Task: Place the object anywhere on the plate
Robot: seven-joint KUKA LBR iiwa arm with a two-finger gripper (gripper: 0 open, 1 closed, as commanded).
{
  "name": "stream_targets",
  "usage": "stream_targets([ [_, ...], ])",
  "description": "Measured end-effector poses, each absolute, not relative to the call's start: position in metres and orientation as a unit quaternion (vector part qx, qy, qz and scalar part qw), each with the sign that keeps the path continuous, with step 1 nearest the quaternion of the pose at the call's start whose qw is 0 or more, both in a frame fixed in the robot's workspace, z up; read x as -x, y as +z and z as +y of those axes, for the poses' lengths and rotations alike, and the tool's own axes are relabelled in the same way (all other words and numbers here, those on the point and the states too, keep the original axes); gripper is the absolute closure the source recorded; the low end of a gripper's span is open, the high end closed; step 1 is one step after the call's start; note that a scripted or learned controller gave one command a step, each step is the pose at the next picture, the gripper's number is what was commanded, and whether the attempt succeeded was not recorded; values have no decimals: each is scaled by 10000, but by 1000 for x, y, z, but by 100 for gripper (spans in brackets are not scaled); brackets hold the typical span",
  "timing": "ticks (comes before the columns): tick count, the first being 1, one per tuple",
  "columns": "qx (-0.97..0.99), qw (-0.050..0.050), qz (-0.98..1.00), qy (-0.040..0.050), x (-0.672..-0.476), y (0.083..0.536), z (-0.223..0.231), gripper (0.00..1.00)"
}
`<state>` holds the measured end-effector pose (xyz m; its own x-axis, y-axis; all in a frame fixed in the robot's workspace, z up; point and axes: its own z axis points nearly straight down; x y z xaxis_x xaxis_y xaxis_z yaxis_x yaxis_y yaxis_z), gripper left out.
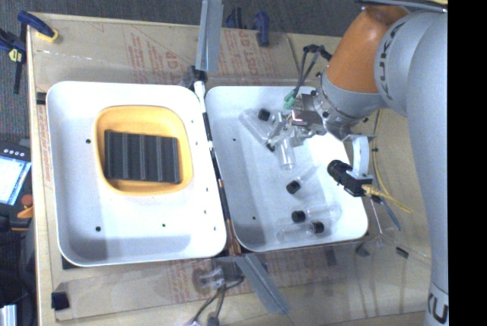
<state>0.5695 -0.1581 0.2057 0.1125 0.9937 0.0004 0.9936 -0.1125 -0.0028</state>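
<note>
Clear plastic vials with black caps [304, 199] lie loose in the right white bin [228, 164], spread from its centre to 5 o'clock; one more sits at 11 o'clock near the bin's top. The two-finger gripper [283, 140] hangs over the bin centre, just above a vial; can't tell what state it's in. Yellow square plate with dark ridged insert [143, 148] sits in the left white bin [68, 218], at 9 o'clock from the vials, well apart.

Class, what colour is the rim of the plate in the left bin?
Yellow-orange; the plate shows best in the camera view.
</note>
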Motion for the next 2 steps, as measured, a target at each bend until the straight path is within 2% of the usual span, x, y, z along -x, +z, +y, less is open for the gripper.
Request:
stream_targets([
  [1, 7127, 8, -7015, 5, -594, 202, -80, 100],
  [2, 6687, 21, -7435, 14, -605, 191, -42, 100],
])
